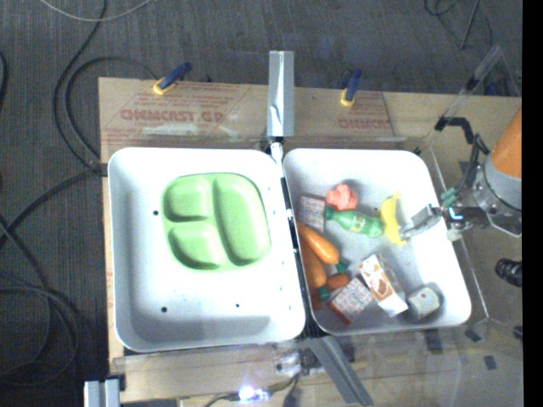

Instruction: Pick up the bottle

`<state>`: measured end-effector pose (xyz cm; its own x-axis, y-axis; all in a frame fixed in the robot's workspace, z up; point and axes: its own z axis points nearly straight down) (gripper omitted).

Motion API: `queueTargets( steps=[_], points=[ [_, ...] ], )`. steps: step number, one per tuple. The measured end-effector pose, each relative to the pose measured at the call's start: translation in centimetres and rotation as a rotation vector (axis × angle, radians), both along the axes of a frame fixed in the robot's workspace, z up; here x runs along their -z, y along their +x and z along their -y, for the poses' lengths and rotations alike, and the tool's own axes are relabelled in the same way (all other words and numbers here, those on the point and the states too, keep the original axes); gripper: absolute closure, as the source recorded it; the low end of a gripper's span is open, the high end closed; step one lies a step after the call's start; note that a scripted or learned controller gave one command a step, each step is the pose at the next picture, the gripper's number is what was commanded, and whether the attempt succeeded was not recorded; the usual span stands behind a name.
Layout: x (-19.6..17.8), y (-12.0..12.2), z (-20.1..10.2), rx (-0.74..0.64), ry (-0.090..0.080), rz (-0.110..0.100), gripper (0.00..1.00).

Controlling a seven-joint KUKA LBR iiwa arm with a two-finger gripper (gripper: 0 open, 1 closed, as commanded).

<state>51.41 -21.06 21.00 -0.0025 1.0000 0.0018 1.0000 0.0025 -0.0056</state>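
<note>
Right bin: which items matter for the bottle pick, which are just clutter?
Job:
- green bottle, lying on its side
- tool, at the right bin's right side

Clutter:
- banana
- carrot
- pink item
- small cartons
- green tray, left bin

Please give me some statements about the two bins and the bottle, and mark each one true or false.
1. The green bottle lies on its side in the right bin. True.
2. The green divided tray sits in the right bin. False: it sits in the left bin.
3. The gripper holds the bottle. False: the bottle lies in the bin, apart from it.
4. A carrot lies in the same bin as the bottle. True.
5. The bottle stands upright beside the tray. False: it lies flat in the other bin.
</note>
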Motion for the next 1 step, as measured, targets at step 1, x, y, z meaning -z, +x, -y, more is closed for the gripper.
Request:
queueTargets(
  steps=[1],
  points=[
    [5.08,5.68,-7.19,0.116,-0.001,-0.001,0.00]
  ],
)
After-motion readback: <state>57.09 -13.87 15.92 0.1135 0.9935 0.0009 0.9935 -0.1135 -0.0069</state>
